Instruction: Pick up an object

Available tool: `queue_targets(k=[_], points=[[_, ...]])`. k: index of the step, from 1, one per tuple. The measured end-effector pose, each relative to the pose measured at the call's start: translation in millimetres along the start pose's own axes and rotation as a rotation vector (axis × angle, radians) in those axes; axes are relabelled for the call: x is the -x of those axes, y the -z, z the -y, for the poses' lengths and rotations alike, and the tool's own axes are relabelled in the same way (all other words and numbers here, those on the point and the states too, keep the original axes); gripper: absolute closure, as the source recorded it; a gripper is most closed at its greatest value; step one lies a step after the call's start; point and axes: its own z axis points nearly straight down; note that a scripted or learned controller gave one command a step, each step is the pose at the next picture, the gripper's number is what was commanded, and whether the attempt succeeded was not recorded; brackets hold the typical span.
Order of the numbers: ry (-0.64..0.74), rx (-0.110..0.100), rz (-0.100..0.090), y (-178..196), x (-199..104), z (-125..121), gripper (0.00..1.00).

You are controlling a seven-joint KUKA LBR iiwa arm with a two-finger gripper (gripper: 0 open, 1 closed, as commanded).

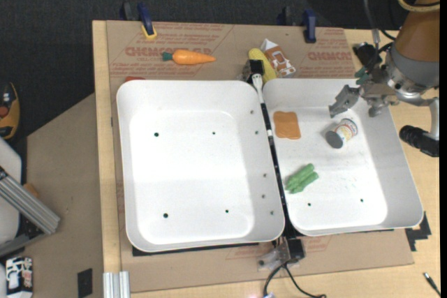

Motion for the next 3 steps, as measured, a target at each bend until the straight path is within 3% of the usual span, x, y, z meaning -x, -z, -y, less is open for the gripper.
queue_targets(k=[1, 2, 3], points=[[0.004, -0.002, -0.004, -120.9, -61.2, -5.8, 0.0], [-0.002, -0.006, -0.002, -116.5, -53.3, 28.8, 0.0], [-0.002, 0.003, 0.003, -116.1, -16.4, 5.6, 0.0]])
